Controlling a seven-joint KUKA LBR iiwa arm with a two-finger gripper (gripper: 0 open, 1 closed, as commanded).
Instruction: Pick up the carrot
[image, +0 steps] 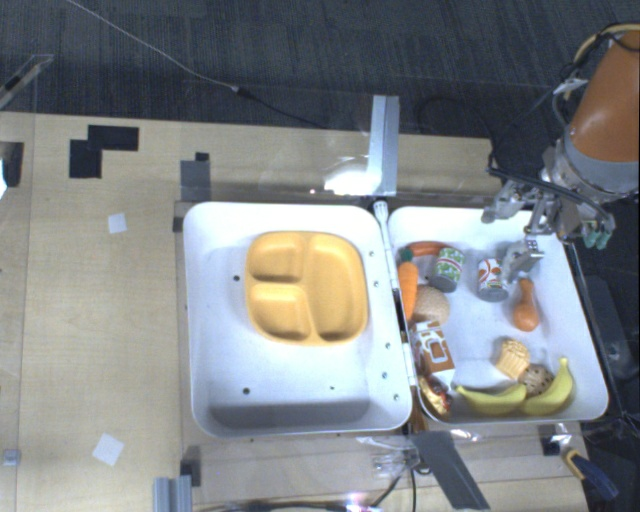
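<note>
The carrot (407, 288) is a slim orange piece with a green top. It lies lengthwise against the left wall of the right bin (580, 300). My gripper (526, 252) hangs over the upper right part of that bin, well to the right of the carrot. It sits just above a small red-and-white can (490, 279) and an orange club-shaped piece (526, 306). Nothing shows between the gripper and the carrot except other items.
The right bin also holds a green-labelled can (447, 268), a brown round item (430, 304), a brown box (434, 350), a waffle-like piece (513, 357) and a banana (520, 394). A yellow divided plate (304, 286) lies in the left bin (215, 330).
</note>
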